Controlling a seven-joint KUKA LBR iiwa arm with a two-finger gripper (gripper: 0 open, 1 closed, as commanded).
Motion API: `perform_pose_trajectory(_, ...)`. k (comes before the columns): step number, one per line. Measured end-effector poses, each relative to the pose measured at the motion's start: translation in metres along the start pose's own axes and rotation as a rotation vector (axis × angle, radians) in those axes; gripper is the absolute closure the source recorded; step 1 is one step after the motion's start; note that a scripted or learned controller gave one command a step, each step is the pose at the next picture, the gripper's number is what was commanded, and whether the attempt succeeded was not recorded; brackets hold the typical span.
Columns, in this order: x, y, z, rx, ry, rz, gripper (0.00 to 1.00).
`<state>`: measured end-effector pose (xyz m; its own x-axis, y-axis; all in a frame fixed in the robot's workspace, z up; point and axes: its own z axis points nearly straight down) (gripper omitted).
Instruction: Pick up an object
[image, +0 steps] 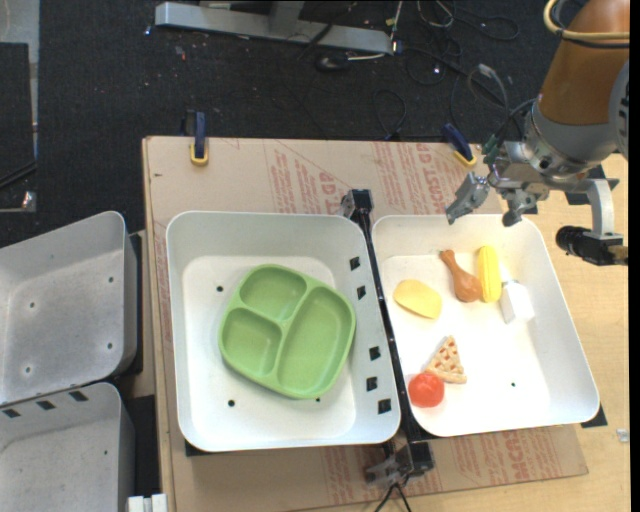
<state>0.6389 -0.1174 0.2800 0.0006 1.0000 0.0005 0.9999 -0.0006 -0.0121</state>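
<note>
Your hand (494, 202) hung open and empty above the right bin's (560, 400) far rim. Drumstick (461, 275) and corn (488, 273) lay touching; descending there risked nudging both without gripping either.

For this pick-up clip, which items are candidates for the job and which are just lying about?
Job:
gripper, open above the right bin
chicken drumstick
corn cob
yellow piece
pizza slice
tomato
white block

Lying about:
green divided plate in the left bin
clamps
</note>
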Motion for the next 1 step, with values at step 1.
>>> perform_pose_trajectory(1, 0.0002, 0.0017, -0.0076, -0.012, -0.001, -0.002, 0.00)
